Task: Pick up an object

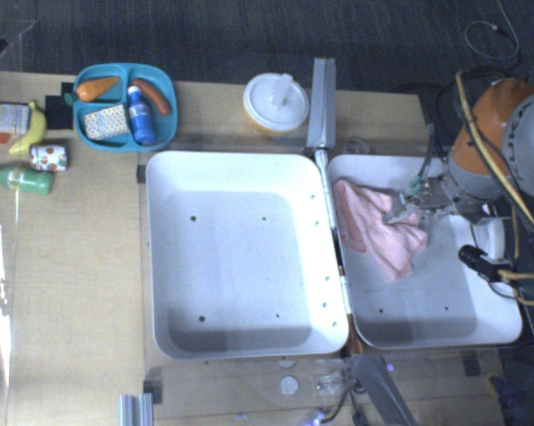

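The end effector (407, 208) is down in the right bin (444, 322), its fingers pinching the right edge of the pink cloth (372, 227) (crumpled, lying in that bin's left half, near the left bin (240, 264)).

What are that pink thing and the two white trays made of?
The pink thing looks like soft matte cloth: it lies crumpled in folds. The right tray and left tray look like smooth, slightly glossy moulded plastic with rounded corners, though coated metal is possible.

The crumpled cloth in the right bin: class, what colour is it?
Pale pink; the crumpled cloth shows clearly in the camera view, lying in the right white bin.
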